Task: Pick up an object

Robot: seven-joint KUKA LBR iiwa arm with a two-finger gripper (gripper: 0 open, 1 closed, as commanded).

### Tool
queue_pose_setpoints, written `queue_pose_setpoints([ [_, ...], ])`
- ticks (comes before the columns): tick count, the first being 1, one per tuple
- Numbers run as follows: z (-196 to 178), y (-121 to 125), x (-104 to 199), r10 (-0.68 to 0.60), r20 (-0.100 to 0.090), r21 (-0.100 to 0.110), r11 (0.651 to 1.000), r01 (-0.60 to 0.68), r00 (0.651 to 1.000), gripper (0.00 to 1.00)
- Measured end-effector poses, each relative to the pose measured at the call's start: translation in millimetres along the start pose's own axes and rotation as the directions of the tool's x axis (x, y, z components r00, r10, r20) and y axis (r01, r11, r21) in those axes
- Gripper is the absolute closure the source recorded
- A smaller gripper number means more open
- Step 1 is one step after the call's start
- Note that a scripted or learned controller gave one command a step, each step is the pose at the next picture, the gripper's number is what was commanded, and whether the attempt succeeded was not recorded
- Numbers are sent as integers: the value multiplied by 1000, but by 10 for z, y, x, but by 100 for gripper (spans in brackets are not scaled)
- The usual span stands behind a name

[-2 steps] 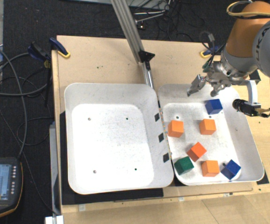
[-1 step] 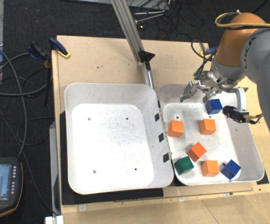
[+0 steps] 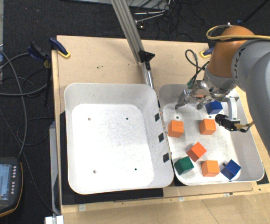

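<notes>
Hovering fingers (image 3: 189,100) over right bin (image 3: 247,146); matte cubes scattered inside.

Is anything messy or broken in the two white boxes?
Nothing looks broken or spilled. The blocks sit scattered at different angles in the right bin: four orange, two blue and one green block, which lies close to the bin's left wall. The end effector is over that bin's far end.
</notes>
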State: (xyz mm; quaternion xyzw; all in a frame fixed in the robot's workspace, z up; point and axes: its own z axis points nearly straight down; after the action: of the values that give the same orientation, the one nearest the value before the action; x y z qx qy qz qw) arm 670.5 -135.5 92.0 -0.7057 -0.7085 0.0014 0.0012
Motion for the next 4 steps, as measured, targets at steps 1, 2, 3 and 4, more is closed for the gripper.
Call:
queue_pose_setpoints([
  [1, -141, 18, -1, 0, 1, -7, 1000, 0, 1000, 100],
  [2, -792, 28, -2, 1, 2, -13, 1000, -1, 1000, 100],
  [3, -1295, 43, -4, 1, 2, -12, 1000, -1, 1000, 100],
  [4, -1218, -266, 443, -2, -2, -2, 1000, 2, 1000, 100],
])
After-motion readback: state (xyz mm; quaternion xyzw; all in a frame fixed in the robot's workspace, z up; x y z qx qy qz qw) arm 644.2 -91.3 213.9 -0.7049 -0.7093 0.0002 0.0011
